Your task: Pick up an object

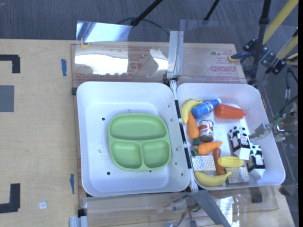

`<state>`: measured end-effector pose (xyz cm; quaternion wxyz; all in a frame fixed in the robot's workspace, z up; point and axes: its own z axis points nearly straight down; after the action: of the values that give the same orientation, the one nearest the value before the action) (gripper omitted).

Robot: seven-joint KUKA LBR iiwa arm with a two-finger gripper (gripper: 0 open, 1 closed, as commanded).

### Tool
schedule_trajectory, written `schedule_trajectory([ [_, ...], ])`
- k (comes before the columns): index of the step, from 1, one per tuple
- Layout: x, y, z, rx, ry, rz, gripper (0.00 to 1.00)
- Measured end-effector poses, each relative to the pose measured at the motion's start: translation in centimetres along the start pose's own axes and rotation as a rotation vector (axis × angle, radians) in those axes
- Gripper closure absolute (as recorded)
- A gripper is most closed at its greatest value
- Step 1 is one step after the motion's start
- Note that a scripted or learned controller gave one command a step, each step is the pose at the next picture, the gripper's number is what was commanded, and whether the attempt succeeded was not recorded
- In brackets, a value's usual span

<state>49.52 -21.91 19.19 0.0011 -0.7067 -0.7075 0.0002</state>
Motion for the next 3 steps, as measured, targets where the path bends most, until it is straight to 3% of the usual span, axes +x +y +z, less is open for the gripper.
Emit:
schedule_trajectory([
  [1, -0.14, 4.06, 5.17, -0.047, -0.014, -0.003, 0.00],
  [3, 0.04, 3.97, 5.64, -0.060, -0.025, -0.074, 0.00],
])
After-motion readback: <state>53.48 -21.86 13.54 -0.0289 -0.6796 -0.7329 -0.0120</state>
